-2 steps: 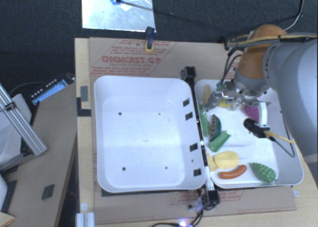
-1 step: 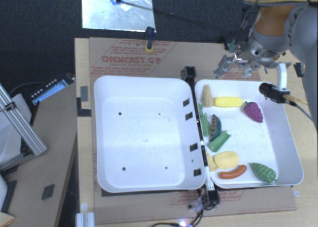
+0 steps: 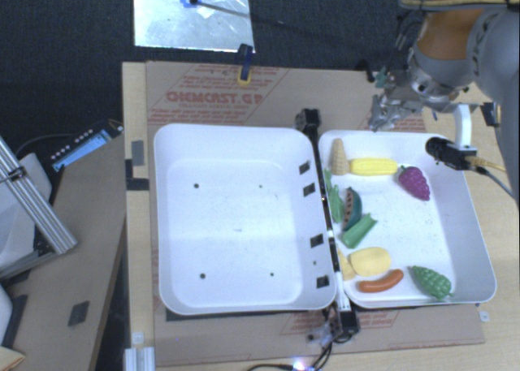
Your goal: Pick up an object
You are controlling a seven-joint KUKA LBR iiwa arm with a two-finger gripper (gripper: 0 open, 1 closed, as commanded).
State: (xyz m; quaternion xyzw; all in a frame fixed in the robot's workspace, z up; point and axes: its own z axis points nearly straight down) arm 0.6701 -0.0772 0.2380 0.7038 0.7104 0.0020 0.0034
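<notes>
Scene: two shallow white bins sit side by side on a brown cardboard sheet, seen from above at a slant.
Left bin (image 3: 175, 150): bare white floor with a few small dark holes.
Right bin (image 3: 455, 235): holds all the toy food that could be picked.
Arm: grey with an orange band, reaching in from the right, poised above the far edge of the right bin.
Gripper (image 3: 387, 111): hangs over the bin's back rim, above the cardboard, clear of every object; whether it is open or closed cannot be told, and nothing is seen held.
Nearest targets: yellow corn cob (image 3: 373, 167) lying crosswise near the back wall, with a pale cone-shaped piece (image 3: 338, 155) just beside its left end.
Purple grapes (image 3: 414, 182): just right of the corn, apart from it.
Crowded cluster: dark striped piece (image 3: 351, 206) and green pod (image 3: 358, 230) lie close together by the divider.
Front group: yellow potato-like lump (image 3: 370, 260), orange sausage (image 3: 379, 282) and green bumpy piece (image 3: 430, 282).
Advice, as a judgement: the grapes or the corn seem the easiest choices. Centre directly above one, straddle its narrow width, and descend straight down, keeping off the bin walls and neighbours.
</notes>
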